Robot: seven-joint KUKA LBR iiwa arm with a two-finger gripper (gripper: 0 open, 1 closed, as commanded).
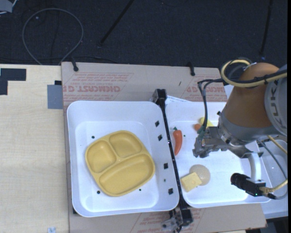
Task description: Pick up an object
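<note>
The surface [24, 149] is pale wood, and a sheet of brown cardboard [116, 84] lies on it under two shallow white bins. Take the black divider [167, 152] that runs between the bins as the landmark.

Left of the divider is the left bin [80, 115], and in it a yellow plate [120, 162] with three compartments lies flat, near the bin's middle and apart from the divider.

Right of the divider is the right bin [218, 198]. The grey arm [252, 103] with its orange band reaches over this bin from the right, well to the right of the divider. At its end the pincer [203, 147] hangs over the right bin, a little to the right of the divider's middle; it is dark and seen from above, so whether it is wide or narrow cannot be told, and nothing can be seen held in it.

Just right of the divider, near its middle, lies an orange carrot-like toy [177, 141] with a green tip, lengthwise along the divider. Lower down, right of the divider's near end, a pale yellow block [190, 181] lies touching a round beige piece [202, 172], which sits just below the pincer. Further right of the divider, beside the arm, a small yellow thing [204, 122] and a small orange thing [197, 127] peek out, partly hidden by the arm.
</note>
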